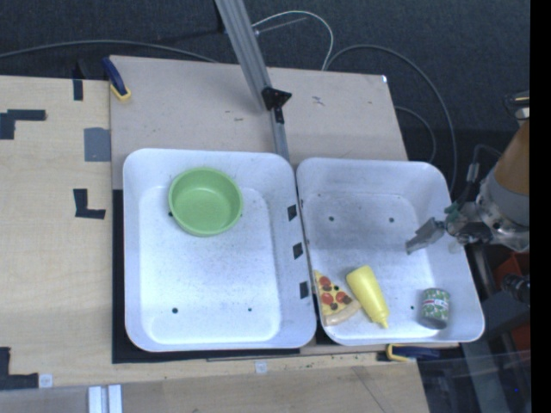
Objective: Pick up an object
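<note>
Two white bins [138, 231], green bowl [205, 200] left, gripper [428, 234] over right bin, finger spread unclear, perhaps empty.

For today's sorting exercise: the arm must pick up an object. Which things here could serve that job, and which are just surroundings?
Could be picked up:
green bowl
pizza slice toy
yellow bottle
small can

Surroundings:
left bin
right bin
metal pole
blue clamp
cables

A grey metal pole [244, 41] slants over the bench [52, 231], with 2 cables [379, 58] trailing behind.
</note>
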`<state>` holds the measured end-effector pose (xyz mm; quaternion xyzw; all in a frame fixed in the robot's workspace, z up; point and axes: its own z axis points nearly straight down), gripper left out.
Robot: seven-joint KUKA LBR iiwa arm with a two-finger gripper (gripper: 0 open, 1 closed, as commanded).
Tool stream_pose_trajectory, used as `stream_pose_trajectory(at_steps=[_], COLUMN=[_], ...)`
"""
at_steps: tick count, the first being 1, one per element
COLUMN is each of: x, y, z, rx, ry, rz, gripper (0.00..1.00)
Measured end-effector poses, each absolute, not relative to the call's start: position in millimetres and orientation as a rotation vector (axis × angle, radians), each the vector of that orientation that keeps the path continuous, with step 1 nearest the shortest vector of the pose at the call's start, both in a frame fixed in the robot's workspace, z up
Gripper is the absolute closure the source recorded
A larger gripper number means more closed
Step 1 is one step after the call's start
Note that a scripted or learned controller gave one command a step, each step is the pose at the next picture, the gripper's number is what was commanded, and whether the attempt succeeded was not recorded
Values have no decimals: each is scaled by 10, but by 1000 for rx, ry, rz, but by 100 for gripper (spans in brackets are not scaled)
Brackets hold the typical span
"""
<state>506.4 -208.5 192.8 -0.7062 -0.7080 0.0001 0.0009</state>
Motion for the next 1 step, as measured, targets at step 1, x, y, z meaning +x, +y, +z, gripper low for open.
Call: stream_pose_trajectory(at_steps=[1], x=[5064], y=[-2086], z=[1929], rx=[-2218], ry=[-2223], rz=[0], gripper=[0])
